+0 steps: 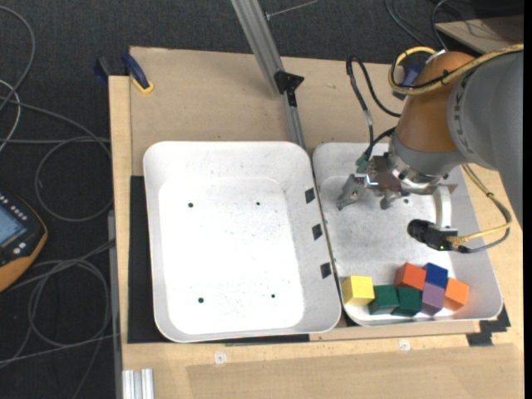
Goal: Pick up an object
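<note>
The wooden bench (216, 81) carries two shallow white bins side by side: the left bin (224, 239) and the right bin (366, 231), whose near edge holds all the candidates for picking. The grey arm (490, 106) with its orange band reaches in from the right and hangs over the far half of the right bin, well apart from the blocks. The gripper (366, 191) points down and leftward with its fingers spread and nothing between them. The blocks sit in a tight cluster along the near rim: a yellow block (359, 288) at the left end, two green blocks (396, 299) touching beside it, an orange block (410, 275), a blue block (435, 273), a purple block (433, 296) and another orange block (456, 290) at the right. The likely trouble is the crowding: fingers coming down among touching cubes could land on top of a neighbour or shove the pile against the rim, closing on nothing; the yellow block, with open space on its left, looks the safest target
</note>
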`<state>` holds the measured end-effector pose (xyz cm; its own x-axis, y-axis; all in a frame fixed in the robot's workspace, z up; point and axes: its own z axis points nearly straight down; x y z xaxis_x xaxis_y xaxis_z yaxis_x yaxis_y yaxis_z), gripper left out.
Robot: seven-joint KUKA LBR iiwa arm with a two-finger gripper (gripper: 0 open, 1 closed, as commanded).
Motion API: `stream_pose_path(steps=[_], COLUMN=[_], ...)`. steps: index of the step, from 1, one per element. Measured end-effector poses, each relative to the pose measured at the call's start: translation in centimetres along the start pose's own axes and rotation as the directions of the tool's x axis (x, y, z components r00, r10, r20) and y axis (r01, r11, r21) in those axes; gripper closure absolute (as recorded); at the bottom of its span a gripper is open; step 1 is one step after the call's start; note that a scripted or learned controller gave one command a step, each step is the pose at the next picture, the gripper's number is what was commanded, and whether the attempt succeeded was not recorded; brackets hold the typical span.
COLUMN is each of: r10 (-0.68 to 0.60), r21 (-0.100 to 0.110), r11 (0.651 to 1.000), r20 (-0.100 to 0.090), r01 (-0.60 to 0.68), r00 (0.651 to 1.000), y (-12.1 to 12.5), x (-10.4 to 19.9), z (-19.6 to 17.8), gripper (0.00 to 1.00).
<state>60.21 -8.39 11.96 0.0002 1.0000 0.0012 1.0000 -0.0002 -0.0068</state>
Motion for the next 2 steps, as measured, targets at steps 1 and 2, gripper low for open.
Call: stream_pose_path(steps=[1, 2], r10=[0.000, 0.000], r21=[-0.002, -0.007], r11=[1.000, 1.000], r20=[0.000, -0.001], r01=[0.000, 0.000], r00=[1.000, 1.000], y=[0.0, 0.1], x=[0.1, 0.1], z=[2.1, 0.9], gripper=[0.00, 1.00])
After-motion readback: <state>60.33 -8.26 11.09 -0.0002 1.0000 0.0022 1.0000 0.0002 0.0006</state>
